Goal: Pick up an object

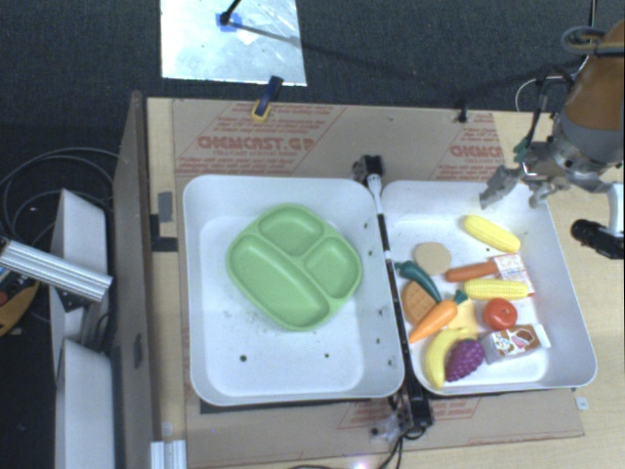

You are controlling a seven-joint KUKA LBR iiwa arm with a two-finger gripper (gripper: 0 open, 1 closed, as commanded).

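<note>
Gripper (pixel 516 189) hangs over the upper right corner of the right bin (pixel 564 262), fingers spread, nothing between them.

Right bin, counted — two corn cobs: one (pixel 490 233) tilted near the top, nearest the gripper, one (pixel 498 288) lower down beside a small carton (pixel 513 268). Two carrots: one (pixel 472 271) between the cobs, one (pixel 433 320) lower left. One banana (pixel 439 351), one grape bunch (pixel 465 359), one tomato (pixel 500 313), one tan cookie (pixel 431 257), a second carton (pixel 512 341) at the bottom.

Left bin (pixel 210 223) — one green divided plate (pixel 293 266), three compartments.
</note>
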